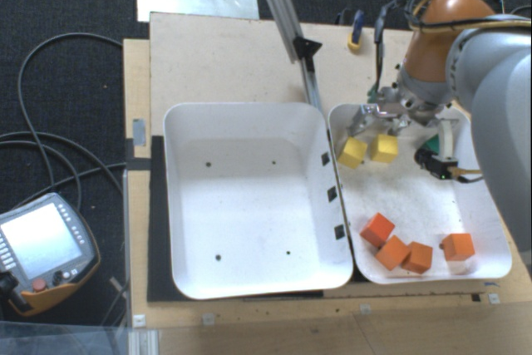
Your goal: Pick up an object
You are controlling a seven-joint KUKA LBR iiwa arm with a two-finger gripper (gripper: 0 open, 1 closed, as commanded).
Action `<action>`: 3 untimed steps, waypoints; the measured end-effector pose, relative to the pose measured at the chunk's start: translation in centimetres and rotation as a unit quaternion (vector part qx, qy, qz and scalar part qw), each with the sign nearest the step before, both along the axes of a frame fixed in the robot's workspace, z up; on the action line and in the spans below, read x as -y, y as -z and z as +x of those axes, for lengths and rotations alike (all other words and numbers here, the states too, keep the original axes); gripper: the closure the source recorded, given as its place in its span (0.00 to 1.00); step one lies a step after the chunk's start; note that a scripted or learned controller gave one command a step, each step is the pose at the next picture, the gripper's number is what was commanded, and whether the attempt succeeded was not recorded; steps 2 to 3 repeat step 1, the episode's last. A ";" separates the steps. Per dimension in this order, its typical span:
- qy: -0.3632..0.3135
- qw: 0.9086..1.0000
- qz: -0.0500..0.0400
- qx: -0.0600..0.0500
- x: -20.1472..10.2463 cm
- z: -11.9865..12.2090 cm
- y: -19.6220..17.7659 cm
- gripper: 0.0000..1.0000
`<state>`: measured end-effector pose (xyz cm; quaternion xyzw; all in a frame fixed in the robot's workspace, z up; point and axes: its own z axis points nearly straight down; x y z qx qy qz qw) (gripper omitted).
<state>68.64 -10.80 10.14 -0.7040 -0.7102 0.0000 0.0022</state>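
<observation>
Two yellow blocks lie at the far end of the right bin (482, 258), one (352, 152) by the bin's left wall and the other (384, 148) beside it. Several orange blocks sit at the near end, among them one (378, 229) on the left and one (458, 246) at the right corner. My gripper (381, 122) hangs just behind the two yellow blocks, low in the bin. It is open and its metal fingers (366, 114) are spread, with nothing between them.
The left bin (179, 179) lies beside the right one, with a shared ridge between them. A slanted metal pole (283, 4) crosses above the bench's far side. A green and black part (436, 162) hangs from the arm over the right bin.
</observation>
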 end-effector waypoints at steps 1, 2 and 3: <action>0.000 1.000 -0.002 0.004 0.3 0.2 -1.6 1.00; 0.000 1.000 -0.002 0.004 0.3 0.2 -1.6 1.00; 0.000 1.000 -0.002 0.004 0.3 0.2 -1.6 1.00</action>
